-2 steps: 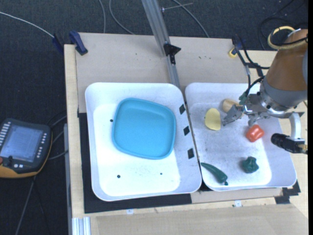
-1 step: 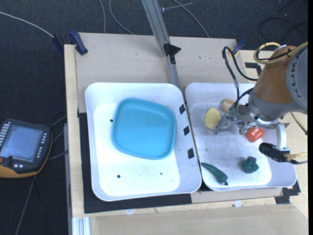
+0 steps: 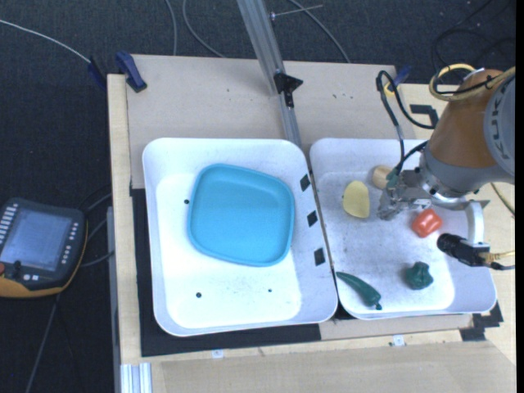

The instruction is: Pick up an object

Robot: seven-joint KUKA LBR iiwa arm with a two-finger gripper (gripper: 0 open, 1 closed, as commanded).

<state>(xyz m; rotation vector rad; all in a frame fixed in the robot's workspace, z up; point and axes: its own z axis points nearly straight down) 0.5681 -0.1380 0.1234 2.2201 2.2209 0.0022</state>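
Note:
The right bin (image 3: 458,297) holds several small objects. A pale yellow rounded piece (image 3: 355,199) lies near its left wall, with a small tan piece (image 3: 380,174) just behind it. My gripper (image 3: 391,203) is low in the bin, right beside the yellow piece on its right and just below the tan piece. A red object (image 3: 426,222) lies close to the gripper's right. Nearer the front lie a dark green lump (image 3: 418,276) and a long green pepper-like object (image 3: 361,289). I see nothing held in the gripper.
The left bin (image 3: 164,219) holds a large blue plate (image 3: 242,214). A metal pole (image 3: 264,39) slants in from the top to between the bins. The arm's grey and orange wrist (image 3: 467,142) hangs over the right bin's back right, with cables (image 3: 397,113) around it.

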